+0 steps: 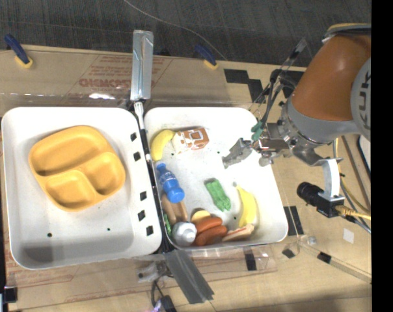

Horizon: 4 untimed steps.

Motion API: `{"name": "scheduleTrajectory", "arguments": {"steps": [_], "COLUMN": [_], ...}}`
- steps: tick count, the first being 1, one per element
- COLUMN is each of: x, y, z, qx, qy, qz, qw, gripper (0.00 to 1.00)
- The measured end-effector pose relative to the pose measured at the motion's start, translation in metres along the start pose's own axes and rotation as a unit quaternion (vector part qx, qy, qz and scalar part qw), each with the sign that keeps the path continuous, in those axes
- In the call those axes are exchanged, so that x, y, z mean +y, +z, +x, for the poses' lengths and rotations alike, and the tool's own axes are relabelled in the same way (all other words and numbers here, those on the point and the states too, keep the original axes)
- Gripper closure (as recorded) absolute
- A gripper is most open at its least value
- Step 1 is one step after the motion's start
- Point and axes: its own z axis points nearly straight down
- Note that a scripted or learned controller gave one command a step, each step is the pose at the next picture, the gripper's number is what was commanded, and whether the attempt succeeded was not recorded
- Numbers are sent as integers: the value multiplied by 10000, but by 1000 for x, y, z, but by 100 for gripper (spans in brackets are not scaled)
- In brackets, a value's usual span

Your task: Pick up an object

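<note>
white right bin (pixel 265 174) holds a banana (pixel 247 207); pincer (pixel 239 153) hovers above, grip state unclear.

Arm (pixel 326 90) comes in from the right, orange band up top — wrist bent low, gripper (pixel 239 152) pointing left, nothing seen btwn its fingers.

Bright, even overhead light; soft shadows, slightly grainy focus.
</note>
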Motion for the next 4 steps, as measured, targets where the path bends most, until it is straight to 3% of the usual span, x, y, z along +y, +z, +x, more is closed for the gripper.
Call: {"name": "scheduleTrajectory", "arguments": {"steps": [1,2,3,4], "x": [-32,10,7,15], "y": [126,194,188,97], "z": [27,-6,-5,86], "qx": [6,-26,-7,5], "qy": [-128,-66,-86,681], "qz": [23,-70,-11,-33], "qw": [9999,10000,10000,9977], "gripper": [0,0,100,100]}}
